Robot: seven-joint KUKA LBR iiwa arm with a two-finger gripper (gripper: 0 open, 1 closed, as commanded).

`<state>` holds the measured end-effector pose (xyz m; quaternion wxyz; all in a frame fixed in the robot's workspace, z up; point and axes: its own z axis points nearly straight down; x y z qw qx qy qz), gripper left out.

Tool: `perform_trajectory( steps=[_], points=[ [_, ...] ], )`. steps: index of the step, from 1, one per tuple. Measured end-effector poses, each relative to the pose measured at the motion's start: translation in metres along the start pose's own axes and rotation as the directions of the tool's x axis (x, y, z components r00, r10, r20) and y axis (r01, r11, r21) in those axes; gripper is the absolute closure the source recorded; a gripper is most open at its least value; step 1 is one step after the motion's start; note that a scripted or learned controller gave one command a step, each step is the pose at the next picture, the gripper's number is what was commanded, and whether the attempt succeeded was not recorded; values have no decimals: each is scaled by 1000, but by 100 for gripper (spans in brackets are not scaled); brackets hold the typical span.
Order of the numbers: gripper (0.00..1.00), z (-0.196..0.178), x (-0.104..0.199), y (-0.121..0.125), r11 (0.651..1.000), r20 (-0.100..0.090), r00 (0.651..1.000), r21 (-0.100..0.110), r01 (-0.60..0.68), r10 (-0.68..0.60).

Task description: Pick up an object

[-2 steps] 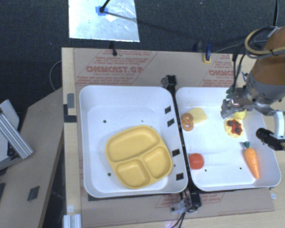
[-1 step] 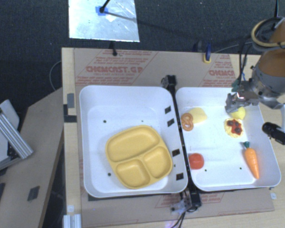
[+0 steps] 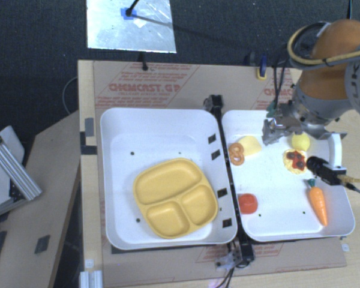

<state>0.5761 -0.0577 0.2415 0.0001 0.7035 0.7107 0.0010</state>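
The left bin (image 3: 117,161) held a yellow divided tray (image 3: 175,197), three compartments, lying tilted toward that bin's 5 o'clock corner. Across the black divider (image 3: 223,161) the right bin (image 3: 270,230) carried the loose pieces: a pretzel-shaped toy (image 3: 236,153) at about 9 o'clock of that bin, touching a pale yellow block (image 3: 250,145) just beside it; a red tomato-like piece (image 3: 248,203) at 7 o'clock; a small pizza slice with red spots (image 3: 294,160) near the centre-right; a yellow lemon-like piece (image 3: 300,141) at about 1 o'clock; and an orange carrot (image 3: 318,205) at 4 o'clock, pointing down.

The gripper (image 3: 275,131) hung over the bin's 12 o'clock area, between the pale block and the lemon; whether it was spread or closed I could not tell, and nothing was seen in its hold. A black part of the arm (image 3: 324,170) lay above the carrot.

By my judgement the task was not yet done: every piece sat on the bin floor, so grasp and lift were both left. The nearest candidates were the lemon, small, rounded and likely to roll, and the pale block
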Motion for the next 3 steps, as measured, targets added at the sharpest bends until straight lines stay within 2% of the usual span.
perform_trajectory(
  steps=[1,3],
  points=[
    [100,-1,53,18,1000,0,1000,-2,0,0],
    [100,16,165,17,1000,-1,1000,1,0,0]
  ],
)
